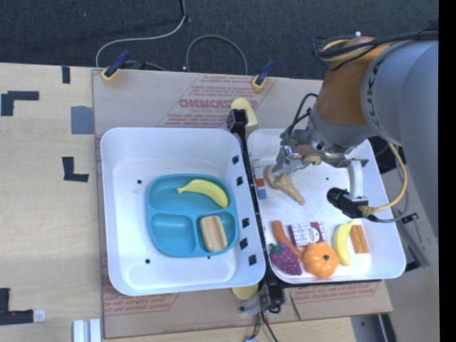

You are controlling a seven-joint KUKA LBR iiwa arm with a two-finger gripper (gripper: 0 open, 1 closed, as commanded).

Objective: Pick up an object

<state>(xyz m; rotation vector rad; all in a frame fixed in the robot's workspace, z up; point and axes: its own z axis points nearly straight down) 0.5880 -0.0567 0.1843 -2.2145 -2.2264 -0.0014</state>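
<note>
Gripper [286, 164] over right bin [388, 262], just above tan toy [287, 186] at bin's 10 o'clock; grip state: can't tell. Carrot [284, 239], grapes [286, 261], orange [320, 259], banana [343, 241] at 6 o'clock. Left bin [114, 191] w/ blue tray [158, 223].

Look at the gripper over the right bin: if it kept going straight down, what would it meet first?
Most likely the tan toy lying directly under the gripper in the right bin, though depth is hard to judge from this slanted view.

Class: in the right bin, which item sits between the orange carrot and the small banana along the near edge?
In the camera view, the red-and-white carton lies between carrot and banana, with the orange fruit just below it.
</note>
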